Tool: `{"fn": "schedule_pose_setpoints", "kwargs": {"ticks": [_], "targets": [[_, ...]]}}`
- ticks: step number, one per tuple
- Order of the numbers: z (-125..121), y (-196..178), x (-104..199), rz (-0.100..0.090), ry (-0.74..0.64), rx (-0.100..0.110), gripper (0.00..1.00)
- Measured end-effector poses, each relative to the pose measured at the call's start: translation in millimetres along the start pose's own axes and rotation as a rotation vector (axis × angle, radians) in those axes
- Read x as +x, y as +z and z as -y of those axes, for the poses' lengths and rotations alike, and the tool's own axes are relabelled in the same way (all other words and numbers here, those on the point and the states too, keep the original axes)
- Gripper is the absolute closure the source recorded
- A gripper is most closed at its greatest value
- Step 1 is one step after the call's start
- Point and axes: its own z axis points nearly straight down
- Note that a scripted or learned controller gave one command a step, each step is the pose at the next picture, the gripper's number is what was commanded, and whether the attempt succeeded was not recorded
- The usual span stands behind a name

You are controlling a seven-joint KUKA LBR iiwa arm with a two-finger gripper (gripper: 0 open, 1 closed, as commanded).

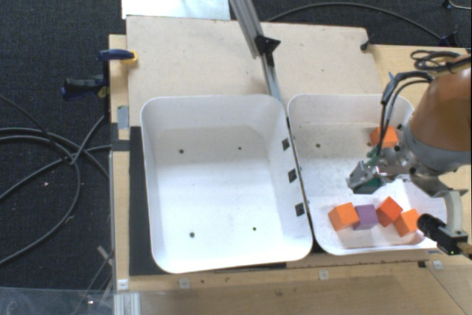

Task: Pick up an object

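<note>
Judging from how things lie, the pick is not yet made: nothing can be seen lifted off a bin floor. Largest in view is the pale wooden bench (pixel 221 55), bearing the two shallow white plastic bins; the left bin (pixel 158 158) lies beside the right bin (pixel 324 129), where the work is going on. Over that right bin hangs the grey arm with its orange band (pixel 446 111), and at its end the metal two-finger gripper (pixel 366 178) sits low above the bin floor; whether it is wide, narrow or closed on anything I cannot tell. Smallest are the candidate objects: an orange cube (pixel 343 216) touching a purple cube (pixel 366 216), lying just below the gripper toward the near rim, a red-orange block (pixel 389 210) with another orange block (pixel 405 223) just right of them, and a further orange block (pixel 383 135) above the gripper, partly hidden by the arm. What remains, I judge, is closing on one and lifting.
</note>
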Motion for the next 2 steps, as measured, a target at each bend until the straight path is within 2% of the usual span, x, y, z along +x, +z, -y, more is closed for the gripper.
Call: {"fn": "schedule_pose_setpoints", "kwargs": {"ticks": [1, 2], "targets": [[-0.3, -7.2, 90.2, -0.003, -0.005, 0.006, 1.0], [-16.7, 9.8, 157.6, -0.003, -0.003, 0.008, 1.0]]}}
